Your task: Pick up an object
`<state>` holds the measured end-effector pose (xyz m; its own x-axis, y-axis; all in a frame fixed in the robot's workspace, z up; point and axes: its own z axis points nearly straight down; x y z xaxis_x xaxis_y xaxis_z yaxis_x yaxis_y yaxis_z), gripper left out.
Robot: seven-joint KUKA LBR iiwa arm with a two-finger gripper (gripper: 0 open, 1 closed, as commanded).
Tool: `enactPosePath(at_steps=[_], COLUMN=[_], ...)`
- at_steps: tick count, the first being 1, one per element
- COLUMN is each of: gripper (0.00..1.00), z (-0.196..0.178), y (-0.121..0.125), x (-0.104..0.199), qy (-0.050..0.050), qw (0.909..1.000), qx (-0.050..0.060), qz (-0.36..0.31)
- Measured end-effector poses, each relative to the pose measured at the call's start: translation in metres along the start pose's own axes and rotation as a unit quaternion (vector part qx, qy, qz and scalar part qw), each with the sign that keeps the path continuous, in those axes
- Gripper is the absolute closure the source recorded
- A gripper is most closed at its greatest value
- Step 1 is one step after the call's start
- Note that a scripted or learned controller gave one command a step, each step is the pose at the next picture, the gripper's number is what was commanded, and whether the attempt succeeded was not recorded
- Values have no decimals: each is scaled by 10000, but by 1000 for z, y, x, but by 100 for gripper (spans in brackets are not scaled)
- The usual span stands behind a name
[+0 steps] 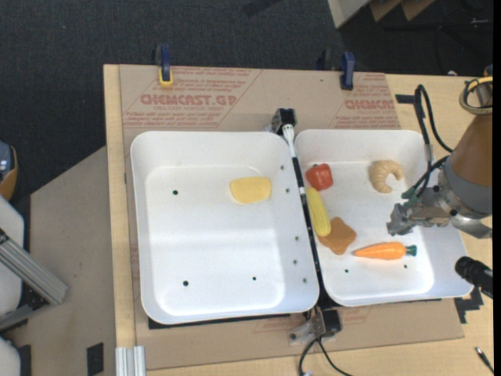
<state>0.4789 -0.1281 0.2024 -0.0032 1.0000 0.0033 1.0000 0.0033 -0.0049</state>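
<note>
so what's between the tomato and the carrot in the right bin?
In the camera view, the corn cob and a brown toy piece lie between the tomato and the carrot.

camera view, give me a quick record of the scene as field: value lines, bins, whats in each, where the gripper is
left bin: one pale yellow piece
right bin: red toy tomato, yellow corn cob, brown flat piece, carrot, croissant
corn: lies along the divider side, touching the brown flat piece
gripper: over the right bin, above the carrot, below the croissant
gripper contents: nothing seen between its fingers
</note>
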Motion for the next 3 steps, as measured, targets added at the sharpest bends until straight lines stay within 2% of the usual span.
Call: enactPosePath(at_steps=[1,2,3], gripper=[100,100,0], z=[101,12,18], y=[6,39,36], x=[1,67,63], qy=[-32,-13,-16], qw=[9999,10000,10000], qx=[-109,-87,-24], qz=[-2,-32,14])
